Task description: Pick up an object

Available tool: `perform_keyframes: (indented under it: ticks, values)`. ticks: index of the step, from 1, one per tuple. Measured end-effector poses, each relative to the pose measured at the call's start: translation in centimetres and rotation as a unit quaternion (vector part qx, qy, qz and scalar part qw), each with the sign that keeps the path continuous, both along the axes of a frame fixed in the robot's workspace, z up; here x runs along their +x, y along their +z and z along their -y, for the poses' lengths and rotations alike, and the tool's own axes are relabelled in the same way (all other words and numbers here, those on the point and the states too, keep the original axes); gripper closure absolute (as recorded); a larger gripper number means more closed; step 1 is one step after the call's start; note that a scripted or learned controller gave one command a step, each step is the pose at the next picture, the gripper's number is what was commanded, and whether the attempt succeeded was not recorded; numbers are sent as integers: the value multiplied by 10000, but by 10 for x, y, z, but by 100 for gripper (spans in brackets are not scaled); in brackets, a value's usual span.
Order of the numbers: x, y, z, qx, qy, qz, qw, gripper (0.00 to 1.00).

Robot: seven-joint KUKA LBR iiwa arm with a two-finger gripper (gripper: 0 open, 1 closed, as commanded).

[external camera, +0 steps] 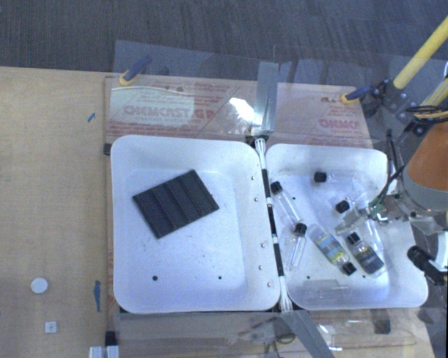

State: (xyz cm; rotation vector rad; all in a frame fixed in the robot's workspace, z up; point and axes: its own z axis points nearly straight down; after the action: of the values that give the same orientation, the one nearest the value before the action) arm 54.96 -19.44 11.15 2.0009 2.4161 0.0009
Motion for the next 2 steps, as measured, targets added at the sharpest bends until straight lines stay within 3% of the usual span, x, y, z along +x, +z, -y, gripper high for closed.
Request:
perform_keyframes:
  ticks: [1,2]
  values:
    - [2,-3,12,45,-498,9,9987,0]
    - [20,-3,17,101,-562,-59,9983,0]
